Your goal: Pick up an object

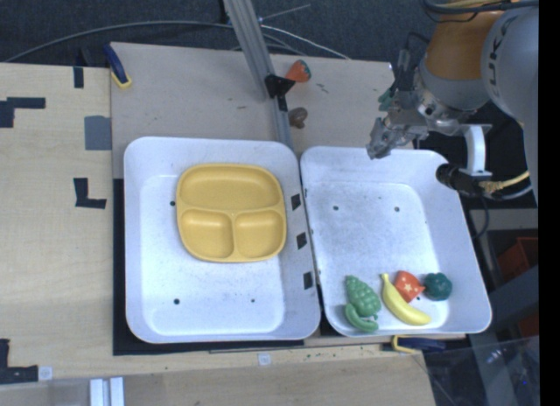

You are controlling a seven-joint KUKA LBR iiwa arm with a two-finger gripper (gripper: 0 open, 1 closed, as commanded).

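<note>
two white bins side by side. left bin (pixel 149 247): yellow divided plate (pixel 232 212). right bin (pixel 455 220): green toy (pixel 360 301), banana (pixel 402 302), red piece (pixel 407 283), dark green piece (pixel 437 286) clustered at near edge. gripper (pixel 382 143) over right bin's far rim, well apart from them, nothing between its fingers; open or clenched, cannot tell.

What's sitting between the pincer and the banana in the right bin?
Nothing: in the camera view, only bare speckled floor of the right bin lies between the pincer and the banana.
</note>
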